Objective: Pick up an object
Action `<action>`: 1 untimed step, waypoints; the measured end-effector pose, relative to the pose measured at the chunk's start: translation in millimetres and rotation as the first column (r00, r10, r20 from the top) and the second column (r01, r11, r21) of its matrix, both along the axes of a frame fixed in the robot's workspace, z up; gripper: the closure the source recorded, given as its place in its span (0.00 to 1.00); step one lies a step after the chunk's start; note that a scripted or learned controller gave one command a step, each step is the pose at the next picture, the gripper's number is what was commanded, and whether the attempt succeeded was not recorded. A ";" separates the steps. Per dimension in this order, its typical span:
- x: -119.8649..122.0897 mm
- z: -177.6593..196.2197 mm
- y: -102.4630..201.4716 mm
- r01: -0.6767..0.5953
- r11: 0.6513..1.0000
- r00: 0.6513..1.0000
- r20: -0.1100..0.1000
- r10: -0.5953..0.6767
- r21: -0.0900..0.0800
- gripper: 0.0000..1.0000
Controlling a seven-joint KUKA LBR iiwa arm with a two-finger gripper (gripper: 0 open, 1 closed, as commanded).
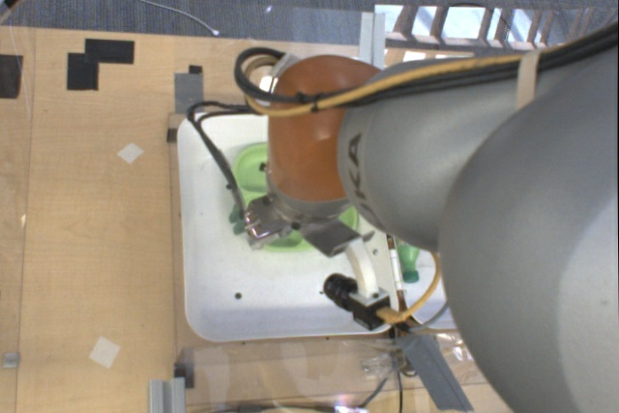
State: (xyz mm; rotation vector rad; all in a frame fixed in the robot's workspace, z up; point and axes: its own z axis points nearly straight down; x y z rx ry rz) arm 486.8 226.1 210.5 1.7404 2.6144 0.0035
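A white bin [218, 305] lies on the wooden bench in the middle of the camera view. A light green round object [252, 165] sits in its upper part, and more green [286, 240] shows under the wrist. A darker green piece [407, 263] peeks out at the right. The grey arm with its orange band [309, 135] hangs over the bin and covers most of it. The gripper is hidden below the wrist [290, 222], directly over the green things.
Black cables [215, 145] loop from the wrist over the bin's left half. A black fitting [350, 297] hangs near the bin's front rim. Black marker shapes [97, 61] lie on the bench at the far left. The second bin is behind the arm.
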 end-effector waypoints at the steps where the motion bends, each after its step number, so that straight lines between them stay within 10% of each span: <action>1: -0.1 -15.9 1.1 -0.016 1.000 1.000 -0.001 0.016 -0.001 1.00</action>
